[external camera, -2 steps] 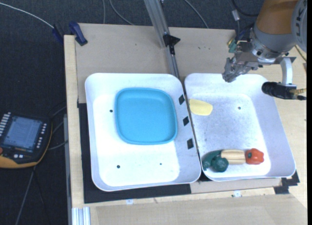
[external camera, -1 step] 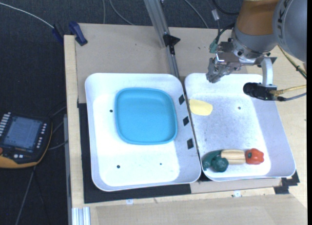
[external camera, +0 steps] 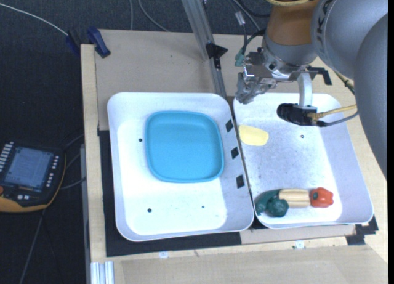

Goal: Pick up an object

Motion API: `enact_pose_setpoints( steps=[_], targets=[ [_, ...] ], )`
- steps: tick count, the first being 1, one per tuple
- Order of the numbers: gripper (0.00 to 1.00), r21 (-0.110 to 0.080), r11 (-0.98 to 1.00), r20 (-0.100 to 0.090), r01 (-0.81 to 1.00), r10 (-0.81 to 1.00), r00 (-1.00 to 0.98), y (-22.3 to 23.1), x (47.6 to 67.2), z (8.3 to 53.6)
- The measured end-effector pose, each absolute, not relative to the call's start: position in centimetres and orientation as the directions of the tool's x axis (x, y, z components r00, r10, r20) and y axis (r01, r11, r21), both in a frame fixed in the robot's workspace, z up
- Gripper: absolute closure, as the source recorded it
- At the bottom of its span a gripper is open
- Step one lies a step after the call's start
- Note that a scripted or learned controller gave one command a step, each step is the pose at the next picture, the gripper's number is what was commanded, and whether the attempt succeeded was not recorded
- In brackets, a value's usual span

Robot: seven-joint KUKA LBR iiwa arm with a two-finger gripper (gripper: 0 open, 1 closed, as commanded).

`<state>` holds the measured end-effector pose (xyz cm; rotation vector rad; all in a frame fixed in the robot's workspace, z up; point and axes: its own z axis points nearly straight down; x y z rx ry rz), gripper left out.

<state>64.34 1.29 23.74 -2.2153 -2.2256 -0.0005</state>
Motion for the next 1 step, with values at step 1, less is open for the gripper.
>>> enact_pose_setpoints(
  steps=[1],
  targets=[
    [1.0,0.001,0.005,0.001,1.0,1.0,-0.005,6.89,65.84,24.24]
  ],
)
